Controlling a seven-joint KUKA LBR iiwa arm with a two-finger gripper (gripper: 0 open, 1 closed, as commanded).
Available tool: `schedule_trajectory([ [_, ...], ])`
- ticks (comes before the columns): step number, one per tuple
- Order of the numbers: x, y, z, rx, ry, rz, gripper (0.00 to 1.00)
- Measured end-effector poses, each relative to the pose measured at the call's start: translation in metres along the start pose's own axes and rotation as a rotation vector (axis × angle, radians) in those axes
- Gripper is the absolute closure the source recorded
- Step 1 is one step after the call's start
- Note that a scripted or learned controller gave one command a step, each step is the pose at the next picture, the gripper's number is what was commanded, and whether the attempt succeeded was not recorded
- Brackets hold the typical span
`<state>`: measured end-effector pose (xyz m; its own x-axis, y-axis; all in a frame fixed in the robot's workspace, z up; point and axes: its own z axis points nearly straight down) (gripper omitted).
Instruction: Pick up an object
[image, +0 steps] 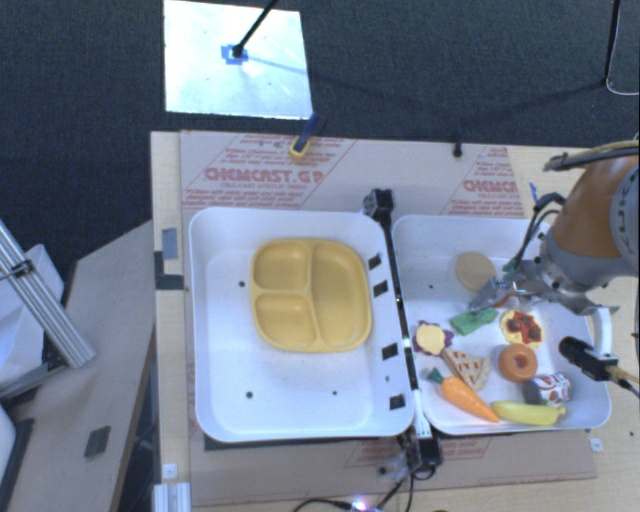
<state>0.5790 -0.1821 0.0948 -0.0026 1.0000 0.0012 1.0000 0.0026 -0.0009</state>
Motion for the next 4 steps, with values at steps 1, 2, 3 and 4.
schedule_trajectory([
  [1,0.0,0.005,0.005,-0.013,-0.001,0.001,0.0],
  [2,0.0,0.005,-0.005,-0.015,-0.003,0.0,1.0],
  [3,-0.006,0.001,-0.052,-0.007,-0.003,0.002,1.0],
  [4,-0.006,0.012,-0.113,-0.009,-0.004,-0.002,1.0],
])
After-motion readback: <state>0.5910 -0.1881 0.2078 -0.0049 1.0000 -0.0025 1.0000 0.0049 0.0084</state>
